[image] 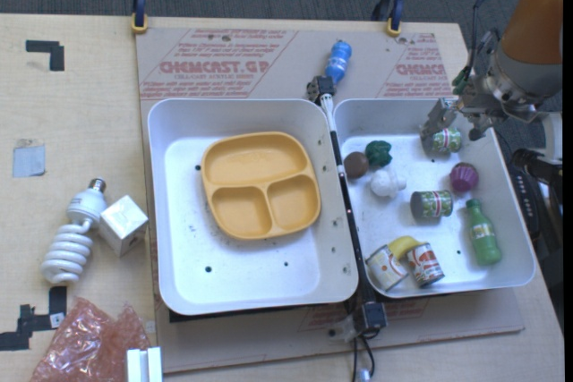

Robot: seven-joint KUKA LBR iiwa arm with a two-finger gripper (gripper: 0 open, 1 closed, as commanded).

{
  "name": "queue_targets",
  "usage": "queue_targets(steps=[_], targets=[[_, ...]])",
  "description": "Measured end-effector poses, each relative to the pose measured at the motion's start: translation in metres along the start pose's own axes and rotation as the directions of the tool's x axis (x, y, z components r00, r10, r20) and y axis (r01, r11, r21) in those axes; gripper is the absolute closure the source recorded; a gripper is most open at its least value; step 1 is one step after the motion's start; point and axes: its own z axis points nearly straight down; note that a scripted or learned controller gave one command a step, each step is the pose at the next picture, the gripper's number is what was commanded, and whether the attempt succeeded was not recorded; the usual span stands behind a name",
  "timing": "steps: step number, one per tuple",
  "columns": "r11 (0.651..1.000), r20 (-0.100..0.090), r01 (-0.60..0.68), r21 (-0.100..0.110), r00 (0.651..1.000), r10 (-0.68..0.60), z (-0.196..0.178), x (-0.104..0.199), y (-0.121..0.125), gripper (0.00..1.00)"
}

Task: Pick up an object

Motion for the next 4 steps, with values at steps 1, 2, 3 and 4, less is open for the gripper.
queue_targets(steps=[1, 2, 3, 4], targets=[[1.000, -0.001, -0.003, 0.001, 1.000, 0.003, 0.131, -0.003, -0.037, 0.00], [1.000, -0.002, -0.003, 0.001, 1.000, 0.003, 0.131, 0.026, -0.123, 0.00], [1.000, -0.001, 0.000, 0.000, 1.000, 0.000, 0.131, 0.051, -0.036, 0.00], [1.000, 0.000, 0.002, 0.000, 1.000, -0.002, 0.130, 0.037, 0.046, 0.00]])
